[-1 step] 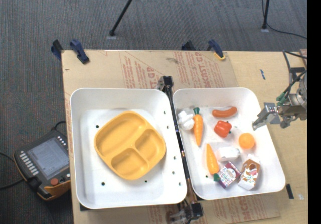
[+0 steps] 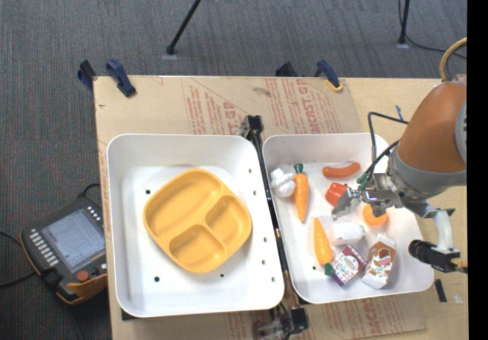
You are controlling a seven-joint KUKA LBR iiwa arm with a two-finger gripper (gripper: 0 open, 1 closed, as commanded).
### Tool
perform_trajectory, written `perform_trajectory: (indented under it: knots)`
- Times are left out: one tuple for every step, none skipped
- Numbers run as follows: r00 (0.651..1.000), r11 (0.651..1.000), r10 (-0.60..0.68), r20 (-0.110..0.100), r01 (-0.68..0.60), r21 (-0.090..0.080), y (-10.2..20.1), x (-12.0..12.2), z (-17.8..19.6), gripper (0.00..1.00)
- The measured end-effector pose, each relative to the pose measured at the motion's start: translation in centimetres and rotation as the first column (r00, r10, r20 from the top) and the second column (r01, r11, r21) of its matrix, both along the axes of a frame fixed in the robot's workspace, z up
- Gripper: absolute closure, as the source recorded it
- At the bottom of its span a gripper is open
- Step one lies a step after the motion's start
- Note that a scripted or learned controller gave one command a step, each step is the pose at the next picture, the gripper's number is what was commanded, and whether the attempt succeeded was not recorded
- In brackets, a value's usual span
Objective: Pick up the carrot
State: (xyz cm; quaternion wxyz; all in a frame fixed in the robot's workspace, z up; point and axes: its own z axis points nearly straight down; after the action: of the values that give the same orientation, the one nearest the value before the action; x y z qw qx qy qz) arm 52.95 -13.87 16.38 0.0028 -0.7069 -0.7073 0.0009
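Two orange carrots lie in the right bin (image 2: 396, 285). One carrot (image 2: 302, 195) lies lengthwise near the bin's left wall, its green top pointing to the far side. The other carrot (image 2: 321, 239) lies nearer the front, its green end toward the cartons. My gripper (image 2: 355, 201) hangs low over the middle of the right bin, beside a red pepper (image 2: 335, 193) and an orange fruit (image 2: 374, 216). It is to the right of both carrots, with nothing seen in its grasp.
A yellow divided plate (image 2: 197, 219) lies in the left bin (image 2: 122, 178). The right bin also holds a white garlic-like toy (image 2: 283, 183), a sausage (image 2: 341, 171), a white block (image 2: 348, 232) and two small cartons (image 2: 348, 264) (image 2: 379, 262). A teach pendant (image 2: 67, 248) sits at far left.
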Motion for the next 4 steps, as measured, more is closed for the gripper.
perform_trajectory:
  knots:
    - [1.0,1.0,-0.004,0.024,0.004,-0.011,4.9,-2.6,-6.9,0.0]
    - [1.0,1.0,-0.009,0.024,0.009,-0.01,4.9,-2.6,-5.9,1.0]
    - [1.0,1.0,-0.002,0.003,0.002,-0.002,2.4,-5.4,-3.9,1.0]
    - [1.0,1.0,-0.001,0.0,0.001,0.0,5.7,-5.5,-7.7,1.0]
